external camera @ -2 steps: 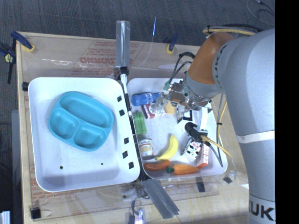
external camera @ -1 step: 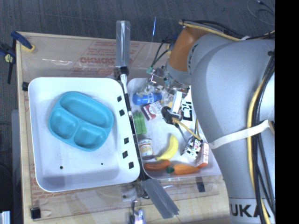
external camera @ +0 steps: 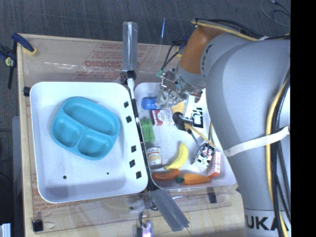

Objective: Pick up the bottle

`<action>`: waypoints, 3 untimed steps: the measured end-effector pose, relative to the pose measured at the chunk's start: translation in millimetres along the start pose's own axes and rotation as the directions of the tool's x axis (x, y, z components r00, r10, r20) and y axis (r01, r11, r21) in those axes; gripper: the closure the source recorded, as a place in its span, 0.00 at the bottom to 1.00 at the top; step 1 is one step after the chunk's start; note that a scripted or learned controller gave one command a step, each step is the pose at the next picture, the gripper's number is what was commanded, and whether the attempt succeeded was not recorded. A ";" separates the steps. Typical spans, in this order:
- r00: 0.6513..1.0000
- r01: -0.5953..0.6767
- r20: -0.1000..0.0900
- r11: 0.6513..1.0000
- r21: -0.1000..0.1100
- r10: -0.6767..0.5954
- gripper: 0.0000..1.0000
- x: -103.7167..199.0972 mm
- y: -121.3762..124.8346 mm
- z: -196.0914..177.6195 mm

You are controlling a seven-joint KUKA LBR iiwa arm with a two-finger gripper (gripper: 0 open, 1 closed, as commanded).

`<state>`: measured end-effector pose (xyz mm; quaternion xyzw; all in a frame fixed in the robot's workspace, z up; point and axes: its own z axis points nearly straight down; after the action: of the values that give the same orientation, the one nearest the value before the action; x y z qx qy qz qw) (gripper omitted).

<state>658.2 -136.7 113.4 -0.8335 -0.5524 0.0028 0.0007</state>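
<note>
The grey arm [external camera: 247, 117] reaches in from the right and takes up most of that side of the view, covering the right part of the right bin [external camera: 143, 92]. Its orange band [external camera: 193, 48] sits above the wrist, and the wrist bends down toward the far end of that bin. The gripper [external camera: 168, 97] hangs low over the bin's far left corner. Whether its jaws are apart or together cannot be told, since the metal parts blur into the clutter beneath them.

The bottle [external camera: 159, 113] lies on its side near the far end of the right bin, with its blue cap [external camera: 149, 103] pointing toward the divider between the bins and a red and white label on its body. It is just below the gripper in the view, very close to it, but contact cannot be made out and nothing is seen between the fingers.

Nearer the camera in the same bin lie a green packet [external camera: 147, 130], a small jar [external camera: 154, 157], a banana [external camera: 179, 156], a carrot [external camera: 195, 179] and a small box [external camera: 214, 164]. The left bin [external camera: 44, 181] holds a blue divided tray [external camera: 85, 127].

White letters reading "UKA" [external camera: 264, 223] show on the arm's base at the lower right. Faint red print on the bench board [external camera: 98, 63] behind the bins is too washed out to read. The print on the bottle's label is too small to make out.
</note>
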 end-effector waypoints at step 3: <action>0.573 -0.820 0.001 0.573 0.005 0.820 1.00 28.9 -45.5 -112.2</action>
<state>628.2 -92.1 225.6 -0.9945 -0.1047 0.0037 0.0016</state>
